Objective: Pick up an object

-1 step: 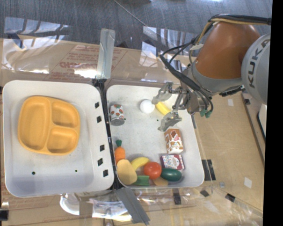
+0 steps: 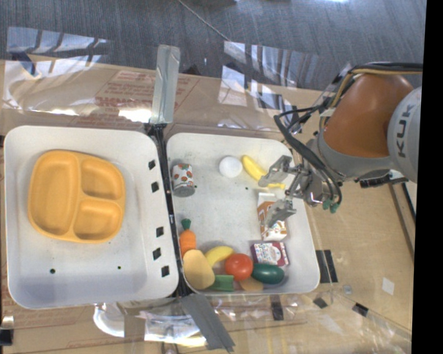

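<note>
- The gripper hung over the right side of the right bin, its fingers spread apart with nothing between them.
- Directly under it lay a small orange-and-white carton, close to the bin's right wall.
- Just up and left of the fingers sat a yellow banana and a white ball, near the upper edge.
- A small can stood against the left wall; open white floor lay in the bin's middle.
- The lower edge was crowded: a carrot, a tomato, a green vegetable and a red packet.
- In the left bin rested a yellow divided tray, bare floor below it.
</note>
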`<state>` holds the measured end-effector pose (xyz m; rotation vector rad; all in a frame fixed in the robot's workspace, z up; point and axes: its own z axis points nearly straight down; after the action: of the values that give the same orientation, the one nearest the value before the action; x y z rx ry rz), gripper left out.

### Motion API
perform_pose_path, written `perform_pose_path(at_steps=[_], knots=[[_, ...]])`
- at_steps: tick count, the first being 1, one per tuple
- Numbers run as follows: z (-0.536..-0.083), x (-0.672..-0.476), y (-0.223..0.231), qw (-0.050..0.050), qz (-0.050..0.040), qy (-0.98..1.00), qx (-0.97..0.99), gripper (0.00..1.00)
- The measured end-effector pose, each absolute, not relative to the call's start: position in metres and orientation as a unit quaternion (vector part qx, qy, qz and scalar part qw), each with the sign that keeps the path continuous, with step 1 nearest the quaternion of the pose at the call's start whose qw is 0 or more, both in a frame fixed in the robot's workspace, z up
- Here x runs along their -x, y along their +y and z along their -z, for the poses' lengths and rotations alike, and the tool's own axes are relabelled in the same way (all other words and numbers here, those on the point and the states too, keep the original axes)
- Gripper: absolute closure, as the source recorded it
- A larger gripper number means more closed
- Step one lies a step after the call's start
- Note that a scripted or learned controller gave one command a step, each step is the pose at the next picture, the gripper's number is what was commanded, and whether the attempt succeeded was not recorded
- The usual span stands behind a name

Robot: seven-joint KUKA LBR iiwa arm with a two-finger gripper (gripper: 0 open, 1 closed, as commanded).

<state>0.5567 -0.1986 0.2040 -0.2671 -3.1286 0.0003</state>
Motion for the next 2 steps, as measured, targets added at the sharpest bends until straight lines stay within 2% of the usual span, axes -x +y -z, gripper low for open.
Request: perform_pose_path(at_steps=[1, 2], knots=[[-0.093, -0.584, -0.208, -0.002, -0.0007, -0.997, 0.074, 0.0], [-0.132, -0.558, -0.209, -0.001, -0.0001, -0.995, 0.1, 0.0]])
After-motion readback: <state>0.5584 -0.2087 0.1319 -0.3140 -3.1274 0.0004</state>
